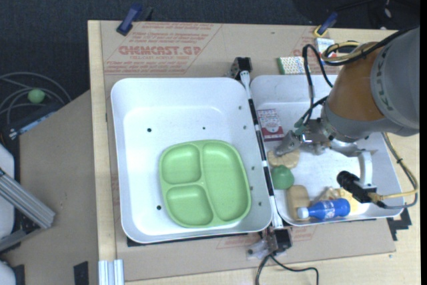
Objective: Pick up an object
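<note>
My gripper (294,143) hangs low in the right bin (293,86), near its left wall. Just below its tip lies a tan, lumpy object (287,159), very close to it or touching; nothing is visibly held. A green ball (283,177) sits below that, then a tan block (297,197). A blue bottle (325,209) with a white cap lies on its side along the bin's front wall. A red and white packet (269,122) lies up-left of the gripper.
The left bin (133,110) holds a light green divided plate (202,181). A small pale yellow item (333,194) lies just above the bottle. The arm covers the right bin's middle and right part. A black clip (241,66) sits between the bins at the back.
</note>
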Controlling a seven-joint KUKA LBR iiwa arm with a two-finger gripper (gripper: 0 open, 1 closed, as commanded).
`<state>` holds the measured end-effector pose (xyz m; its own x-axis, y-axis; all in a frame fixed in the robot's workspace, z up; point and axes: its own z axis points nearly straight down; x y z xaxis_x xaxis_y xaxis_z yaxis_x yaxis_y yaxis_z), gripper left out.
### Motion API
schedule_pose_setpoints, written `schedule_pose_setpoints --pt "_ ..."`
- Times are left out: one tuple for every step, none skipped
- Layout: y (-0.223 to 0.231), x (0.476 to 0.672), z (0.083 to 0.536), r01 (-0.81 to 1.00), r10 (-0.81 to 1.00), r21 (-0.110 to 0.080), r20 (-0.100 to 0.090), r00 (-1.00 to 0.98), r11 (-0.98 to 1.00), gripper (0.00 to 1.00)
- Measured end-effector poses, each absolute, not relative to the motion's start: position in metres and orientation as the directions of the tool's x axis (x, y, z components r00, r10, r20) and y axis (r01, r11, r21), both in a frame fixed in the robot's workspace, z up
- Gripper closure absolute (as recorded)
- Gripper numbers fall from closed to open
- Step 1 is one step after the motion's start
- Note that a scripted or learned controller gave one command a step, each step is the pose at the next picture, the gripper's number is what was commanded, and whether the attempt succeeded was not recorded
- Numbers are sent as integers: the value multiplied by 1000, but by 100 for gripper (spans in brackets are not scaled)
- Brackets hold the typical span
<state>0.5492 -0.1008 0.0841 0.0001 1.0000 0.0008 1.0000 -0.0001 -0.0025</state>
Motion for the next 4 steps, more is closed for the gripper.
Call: schedule_pose_setpoints --pt "-111 542 85 1000 1000 -2 1 0 0 0" --pt "-196 543 101 1000 1000 -1 2 -1 1 0" --pt "-111 576 103 1000 1000 9 -13 6 -6 0" --pt "-115 501 88 1000 1000 17 -20 11 -11 0"
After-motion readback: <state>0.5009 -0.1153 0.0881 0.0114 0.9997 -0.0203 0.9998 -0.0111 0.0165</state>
